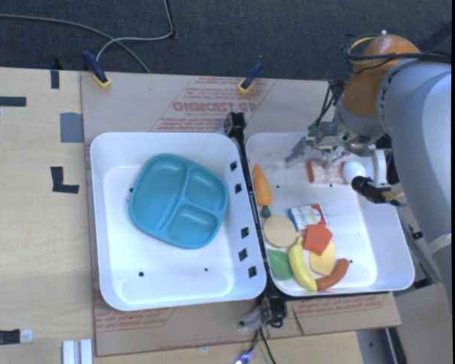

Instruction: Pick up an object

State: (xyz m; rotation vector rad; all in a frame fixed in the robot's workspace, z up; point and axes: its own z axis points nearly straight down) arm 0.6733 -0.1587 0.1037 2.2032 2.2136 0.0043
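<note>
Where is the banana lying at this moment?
The banana lies in the right bin, near its front edge, among a pile of toy food. A green piece is on its left and a sausage on its right.

**Layout of the two bins on the bench**

The left bin (pixel 106 226) holds a divided tray (pixel 179 200) near its centre. The right bin (pixel 379 268) adjoins it. A carrot (pixel 262 186) lies along the right bin's left wall; below it, toward the frame's lower right, cluster a round bun (pixel 280 231), a carton (pixel 306 216), a banana (pixel 301 265) and a sausage (pixel 333 274). The gripper (pixel 318 149) sits over the bin's upper part.
</note>
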